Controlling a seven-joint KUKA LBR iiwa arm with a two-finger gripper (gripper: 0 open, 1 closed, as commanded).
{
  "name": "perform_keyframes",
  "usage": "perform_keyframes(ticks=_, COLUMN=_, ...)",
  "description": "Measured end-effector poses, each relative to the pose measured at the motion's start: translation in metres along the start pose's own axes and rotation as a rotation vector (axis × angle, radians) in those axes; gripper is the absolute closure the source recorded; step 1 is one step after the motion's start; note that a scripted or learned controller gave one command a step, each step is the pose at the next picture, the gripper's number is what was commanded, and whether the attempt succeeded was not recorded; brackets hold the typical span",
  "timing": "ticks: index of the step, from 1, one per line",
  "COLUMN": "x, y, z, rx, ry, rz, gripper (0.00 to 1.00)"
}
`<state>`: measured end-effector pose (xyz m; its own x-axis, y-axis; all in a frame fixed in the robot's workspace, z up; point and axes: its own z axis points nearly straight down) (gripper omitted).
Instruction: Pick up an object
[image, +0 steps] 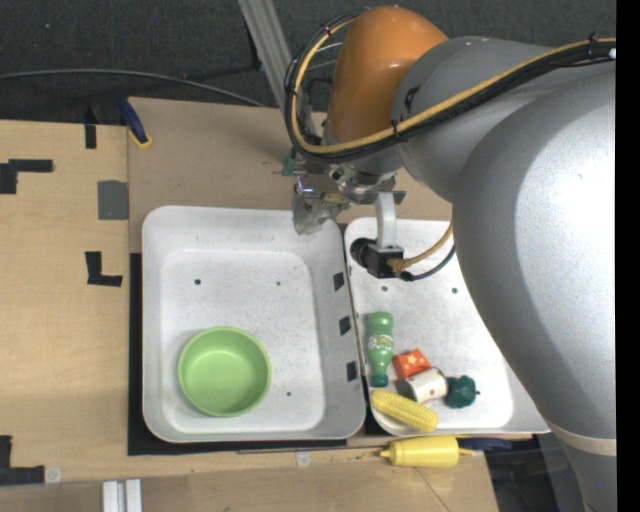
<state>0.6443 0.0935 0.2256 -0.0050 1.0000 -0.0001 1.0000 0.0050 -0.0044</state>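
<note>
A tan wooden counter (60, 330) with black tape marks fills the scene, seen from above at a slant, with dark floor and a cable beyond its far edge. Two shallow white plastic bins sit side by side on it, touching along their inner rims.

The left bin (165, 240) holds a round lime-green plastic bowl (224, 371), upright, in its near-left corner.

The right bin (455, 310) holds a cluster of small toys toward its near edge: a green plastic bottle with a pale label (378, 346) lying along the left rim, a small orange and white block-shaped toy (418, 376) just beside it, a dark green round toy (460, 392) to the right of that, and a yellow toy corn cob (404, 409) lying across the near rim. A yellow plastic bottle (424, 452) lies on its side outside the bin, just beyond that near rim.

The large grey robot arm (540, 200) with its orange band reaches in from the right, covering much of the right bin. Its pincer (312, 213) hangs over the far edge where the two bins meet, well apart from the toys. Whether the pincer is open or closed cannot be told; nothing is visibly held in it
</note>
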Motion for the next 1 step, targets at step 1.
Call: perform_keyframes(ticks=1, x=-0.003, y=0.0002, z=-0.0021, rx=-0.002, ry=-0.002, rz=0.003, gripper=0.0)
